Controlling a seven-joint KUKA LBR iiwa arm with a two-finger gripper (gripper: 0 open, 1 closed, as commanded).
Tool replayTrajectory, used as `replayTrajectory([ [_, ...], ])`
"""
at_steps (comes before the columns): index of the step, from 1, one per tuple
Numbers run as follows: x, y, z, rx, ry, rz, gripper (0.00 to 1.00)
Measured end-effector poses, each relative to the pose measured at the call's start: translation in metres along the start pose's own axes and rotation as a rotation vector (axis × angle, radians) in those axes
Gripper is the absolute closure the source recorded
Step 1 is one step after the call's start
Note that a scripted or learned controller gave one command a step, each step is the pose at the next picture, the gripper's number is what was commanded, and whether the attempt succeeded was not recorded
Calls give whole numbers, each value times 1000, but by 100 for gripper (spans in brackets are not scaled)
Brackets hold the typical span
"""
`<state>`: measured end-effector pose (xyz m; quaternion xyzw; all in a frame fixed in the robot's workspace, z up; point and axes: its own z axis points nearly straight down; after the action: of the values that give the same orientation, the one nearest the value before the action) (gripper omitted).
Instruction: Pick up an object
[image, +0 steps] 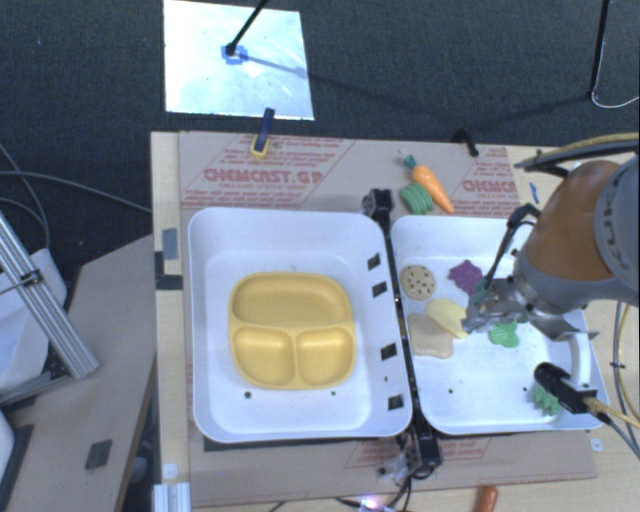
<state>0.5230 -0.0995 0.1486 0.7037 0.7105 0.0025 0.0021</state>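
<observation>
A yellow divided tray (292, 330) is seen in the left bin (210, 400). In the right bin (470, 415), a cookie (417, 281), a pale yellow piece (447, 317) and a purple toy (465, 274) lie close together. The gripper (482, 318) is poised just beside the yellow piece; its opening cannot be told. A centred, straight descent is advised, so that neighbours are not nudged.

Bench (300, 165) bearing two white bins (300, 225)

Small toy foods in the right bin

Speckled cookie (417, 281), purple piece (465, 274), pale yellow piece (446, 316) on a beige slice (432, 342), green bit (504, 335) nearby.
</observation>
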Motion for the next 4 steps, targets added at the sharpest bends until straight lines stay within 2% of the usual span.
replayTrajectory([
  [1, 12, -24, 65, 3, -1, 9, 100],
  [2, 10, -22, 62, -1, -3, 9, 0],
  [3, 60, 38, -42, -9, 0, -2, 0],
  [4, 7, -9, 63, 12, 0, 15, 0],
])
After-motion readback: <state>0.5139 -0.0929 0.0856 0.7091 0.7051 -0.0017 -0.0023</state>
